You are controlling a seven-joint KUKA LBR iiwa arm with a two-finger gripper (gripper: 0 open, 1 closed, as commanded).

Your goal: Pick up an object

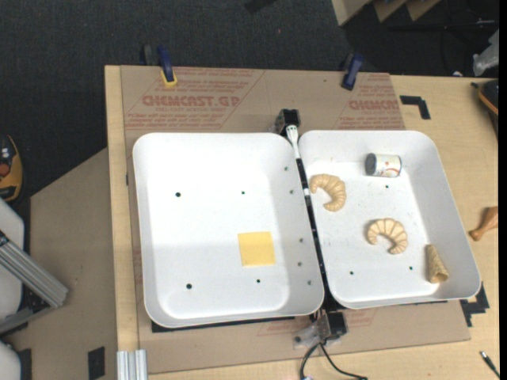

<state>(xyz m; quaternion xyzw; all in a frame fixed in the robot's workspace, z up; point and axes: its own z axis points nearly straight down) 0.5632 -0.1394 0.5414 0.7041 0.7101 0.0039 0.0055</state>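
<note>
Two white bins sit side by side on a brown paper-covered board, their inner rims touching along a dark seam.

Left bin (158, 212): one flat yellow square (257, 249), lying right of centre toward the near wall, well apart from every rim. Open floor on all sides of it.

Right bin (444, 212): four items.
- Croissant (329, 190) near the seam-side wall, upper left of the floor; close to the rim on its left, open to its right.
- Second croissant (387, 234) near the middle of the floor, free all around.
- Small white cylinder (383, 165) lying on its side near the far wall, dark end facing left.
- Tan cone-shaped piece (436, 264) at the near right corner, just beside the wall; tight room there.

The items are apart from one another; none touch.

Around the bins: two blue clamps (165, 64) at the board's far edge, cabling at the near edge below the seam.

Gripper: cannot tell its state.
</note>
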